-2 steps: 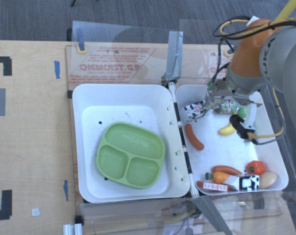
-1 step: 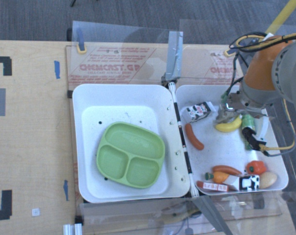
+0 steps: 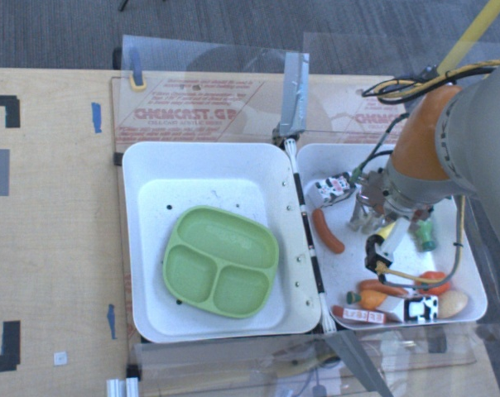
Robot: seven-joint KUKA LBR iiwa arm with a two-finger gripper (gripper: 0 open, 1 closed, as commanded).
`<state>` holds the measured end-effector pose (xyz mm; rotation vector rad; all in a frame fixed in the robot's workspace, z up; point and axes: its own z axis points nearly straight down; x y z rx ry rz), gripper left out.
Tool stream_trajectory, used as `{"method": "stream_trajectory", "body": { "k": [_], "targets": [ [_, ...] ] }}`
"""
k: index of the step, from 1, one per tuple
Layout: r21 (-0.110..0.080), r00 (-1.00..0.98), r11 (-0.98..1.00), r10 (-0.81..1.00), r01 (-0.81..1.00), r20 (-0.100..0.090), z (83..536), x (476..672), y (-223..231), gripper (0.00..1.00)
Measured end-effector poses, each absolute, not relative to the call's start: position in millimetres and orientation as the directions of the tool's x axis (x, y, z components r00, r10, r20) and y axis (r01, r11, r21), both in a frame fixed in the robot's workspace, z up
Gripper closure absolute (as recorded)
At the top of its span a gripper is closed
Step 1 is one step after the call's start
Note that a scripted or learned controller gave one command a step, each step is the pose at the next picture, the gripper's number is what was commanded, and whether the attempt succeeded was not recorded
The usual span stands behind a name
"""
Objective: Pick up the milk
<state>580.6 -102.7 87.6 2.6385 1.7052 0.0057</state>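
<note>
The milk (image 3: pixel 334 188) is a small white carton with black cow patches. It lies on its side near the back left of the right bin (image 3: pixel 475 265). My gripper (image 3: pixel 365 216) hangs low in that bin, just right of and slightly nearer than the carton. Its two silvery fingers (image 3: pixel 358 212) point down with a small gap and nothing between them. The carton is apart from them, off their left side. The grey arm with its orange band (image 3: pixel 420 143) comes in from the right and hides the bin's back right part.
The right bin also holds a red sausage (image 3: pixel 327 231), a green item (image 3: pixel 424 236), a carrot (image 3: pixel 382 289), a second black-and-white box (image 3: pixel 421 308), a tan egg-shaped item (image 3: pixel 454 304) and a red-and-white packet (image 3: pixel 362 314). A green divided plate (image 3: pixel 222 260) lies in the left bin (image 3: pixel 142 222).
</note>
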Motion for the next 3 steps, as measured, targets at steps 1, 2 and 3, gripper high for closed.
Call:
{"method": "stream_trajectory", "body": {
  "k": [1, 2, 3],
  "targets": [
    [0.004, 0.520, -0.520, 0.854, 0.854, 0.001, 87, 614.2, -117, 1.00],
    [0.001, 0.495, -0.495, 0.869, 0.869, 0.000, 186, 644.4, -20, 1.00],
    [0.001, 0.475, -0.475, 0.880, 0.880, -0.001, 185, 666.4, -43, 1.00]
  ]
}}
